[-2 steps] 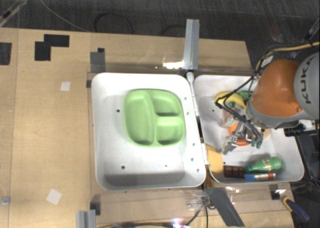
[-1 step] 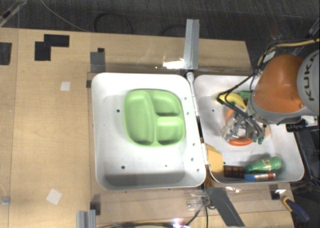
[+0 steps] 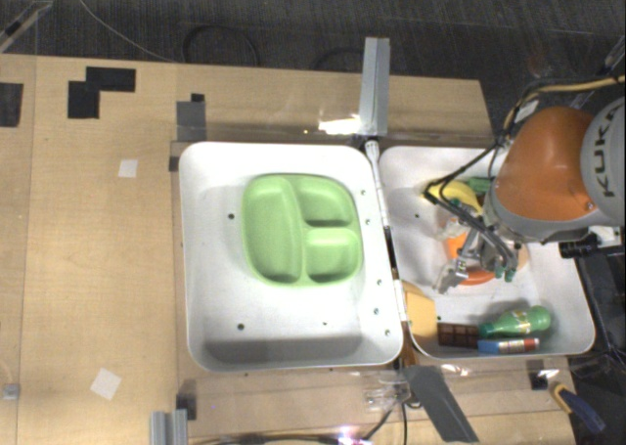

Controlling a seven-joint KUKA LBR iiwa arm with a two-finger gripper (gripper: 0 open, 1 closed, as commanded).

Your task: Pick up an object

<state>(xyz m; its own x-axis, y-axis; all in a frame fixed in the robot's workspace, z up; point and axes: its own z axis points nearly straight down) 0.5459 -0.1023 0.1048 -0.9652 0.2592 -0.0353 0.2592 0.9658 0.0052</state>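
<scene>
arm (image 3: 577,164) cut off at right edge

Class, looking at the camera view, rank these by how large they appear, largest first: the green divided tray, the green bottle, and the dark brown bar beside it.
1. green divided tray
2. green bottle
3. dark brown bar, though it looks close to the bottle, so that order is unsure.

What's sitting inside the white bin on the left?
Inside the left shallow white bin lies one light green plastic plate with three compartments, lying flat near the bin's middle. Whatever may be beneath the plate is covered.
</scene>
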